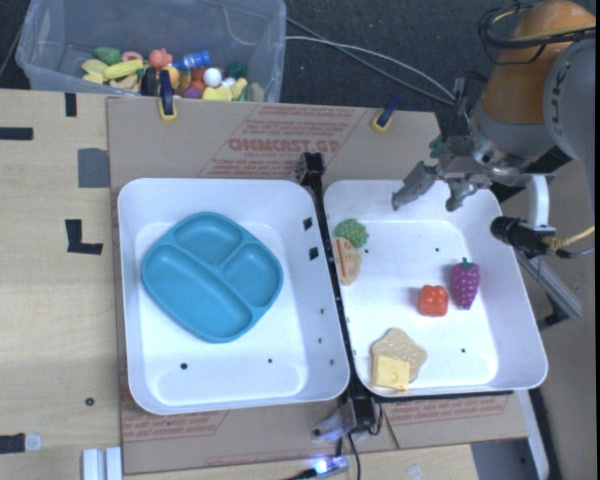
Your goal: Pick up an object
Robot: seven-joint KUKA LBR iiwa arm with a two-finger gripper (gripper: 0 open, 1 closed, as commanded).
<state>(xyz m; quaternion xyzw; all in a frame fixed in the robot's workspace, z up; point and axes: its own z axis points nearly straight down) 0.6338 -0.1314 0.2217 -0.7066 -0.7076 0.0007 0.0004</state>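
Gripper (432,193): fingers are spread wide over the right bin's (480,368) far rim, nothing between them.
Grapes (465,282): a knobbly purple bunch is seen near the right wall, long axis upright, stem end far.
Tomato (433,300): round, glossy red, just beside the grapes.
Tray (212,275): smooth blue plastic, three compartments, in the left bin (140,368).

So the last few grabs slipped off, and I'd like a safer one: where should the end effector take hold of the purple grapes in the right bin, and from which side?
Probably across the purple grapes' narrow middle, coming straight down from above. The bunch lies flat and elongated, its green stem toward the bin's far side. The end effector is open above the bin's far edge. The red pepper sits close on the bunch's left, so closing along the bin's length instead may be safer.
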